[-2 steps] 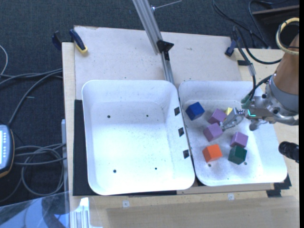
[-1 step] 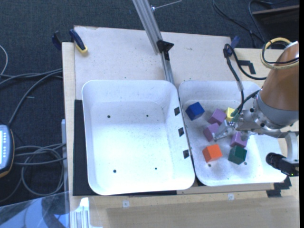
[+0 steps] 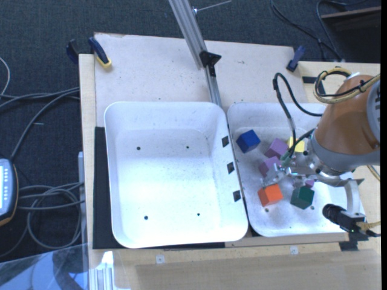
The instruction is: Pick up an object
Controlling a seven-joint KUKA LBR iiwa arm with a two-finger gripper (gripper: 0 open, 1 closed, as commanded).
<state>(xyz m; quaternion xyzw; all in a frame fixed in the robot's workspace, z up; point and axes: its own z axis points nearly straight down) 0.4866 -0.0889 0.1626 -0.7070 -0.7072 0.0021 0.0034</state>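
The claw (image 3: 289, 173) hangs low in the right bin (image 3: 254, 222), but whether it is spread or pinching anything cannot be told. Blocks crowd it: an orange block (image 3: 270, 194) just below-left, a green block (image 3: 302, 197) below-right, a purple block (image 3: 277, 148) above, a blue block (image 3: 248, 141) further up-left. Nothing looks lifted, so the pick seems still ahead.

Arm (image 3: 351, 125) cut off at right edge; its bulk hides part of right bin (image 3: 257, 225). Gripper (image 3: 289, 173) fingers lost in clutter, can't tell their state or if anything's between them. Yellow obj (image 3: 297, 144) mostly hidden behind wrist. Small purple bit (image 3: 309, 182) under wrist, shape unclear. Left-edge device (image 3: 6, 189) cut off.
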